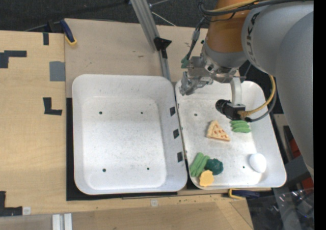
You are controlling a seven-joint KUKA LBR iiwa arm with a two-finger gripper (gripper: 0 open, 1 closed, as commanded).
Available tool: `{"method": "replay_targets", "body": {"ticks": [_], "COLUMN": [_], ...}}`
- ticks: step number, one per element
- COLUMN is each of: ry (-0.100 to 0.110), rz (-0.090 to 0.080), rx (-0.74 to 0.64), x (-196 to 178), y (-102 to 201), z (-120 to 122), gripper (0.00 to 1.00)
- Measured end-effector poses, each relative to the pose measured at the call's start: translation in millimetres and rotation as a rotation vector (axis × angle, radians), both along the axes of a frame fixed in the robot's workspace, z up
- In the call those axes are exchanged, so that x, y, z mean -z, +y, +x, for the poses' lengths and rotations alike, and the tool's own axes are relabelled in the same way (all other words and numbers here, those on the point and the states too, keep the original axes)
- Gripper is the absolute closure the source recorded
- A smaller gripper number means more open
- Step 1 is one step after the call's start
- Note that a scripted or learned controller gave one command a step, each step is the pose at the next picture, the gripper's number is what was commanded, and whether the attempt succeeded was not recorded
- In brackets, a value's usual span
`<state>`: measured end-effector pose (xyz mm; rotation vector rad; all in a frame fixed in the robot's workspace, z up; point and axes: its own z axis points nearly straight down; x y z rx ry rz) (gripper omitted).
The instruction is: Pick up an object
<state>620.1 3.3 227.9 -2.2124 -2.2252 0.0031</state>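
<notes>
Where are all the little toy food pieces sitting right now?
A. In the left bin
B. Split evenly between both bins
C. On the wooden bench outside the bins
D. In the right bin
D: the waffle-patterned wedge, the white egg, the green pea pods and the green and yellow pieces all lie in the right bin.

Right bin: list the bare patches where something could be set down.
In the right bin, bare floor lies between the waffle wedge and the left wall. Crowded: the front-left corner, with green pods, broccoli and yellow piece.
</notes>
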Motion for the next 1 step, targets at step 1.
{"method": "replay_targets", "body": {"ticks": [1], "ry": [-0.002], "rz": [-0.001], "rx": [0.004], "x": [-6.4], "y": [55.4], "z": [-18.0], "gripper": [1.00]}}
